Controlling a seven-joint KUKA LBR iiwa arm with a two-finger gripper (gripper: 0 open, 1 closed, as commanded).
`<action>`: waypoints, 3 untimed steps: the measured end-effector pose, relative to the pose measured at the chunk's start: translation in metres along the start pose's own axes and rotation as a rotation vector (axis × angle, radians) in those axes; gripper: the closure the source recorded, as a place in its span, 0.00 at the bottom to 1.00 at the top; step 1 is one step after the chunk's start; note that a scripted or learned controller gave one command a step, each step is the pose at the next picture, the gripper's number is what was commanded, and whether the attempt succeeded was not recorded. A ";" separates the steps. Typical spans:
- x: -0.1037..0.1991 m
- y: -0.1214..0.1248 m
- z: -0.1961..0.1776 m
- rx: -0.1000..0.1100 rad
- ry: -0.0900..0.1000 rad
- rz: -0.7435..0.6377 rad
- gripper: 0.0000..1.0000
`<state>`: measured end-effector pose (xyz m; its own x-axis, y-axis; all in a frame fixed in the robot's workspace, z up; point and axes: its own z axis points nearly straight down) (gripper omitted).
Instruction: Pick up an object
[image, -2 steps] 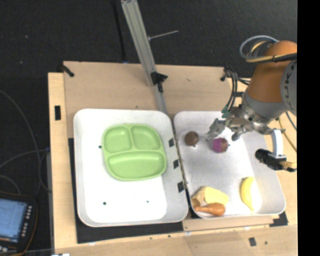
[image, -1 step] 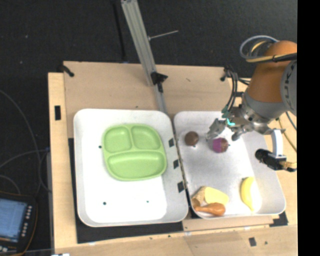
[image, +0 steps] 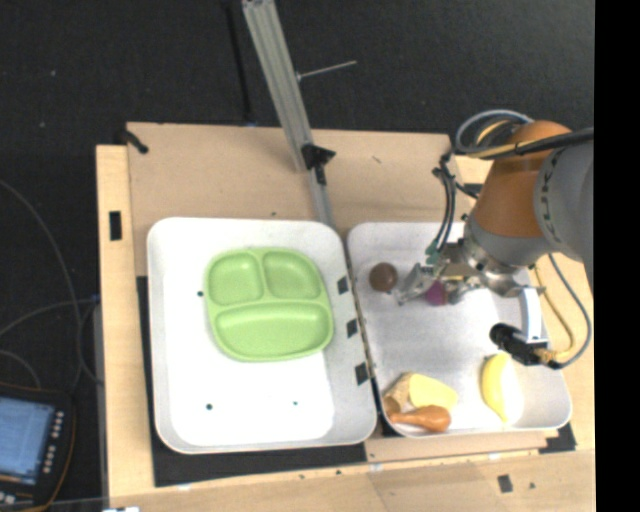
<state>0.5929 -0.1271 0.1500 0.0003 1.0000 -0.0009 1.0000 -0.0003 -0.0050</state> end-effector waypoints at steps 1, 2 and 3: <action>-0.001 -0.001 0.052 -0.002 0.000 0.001 0.00; -0.002 0.001 0.038 -0.009 0.000 0.007 1.00; -0.005 -0.003 -0.008 -0.010 -0.001 0.004 1.00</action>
<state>0.5897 -0.1317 0.1576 0.0044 1.0000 -0.0015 1.0000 -0.0044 0.0052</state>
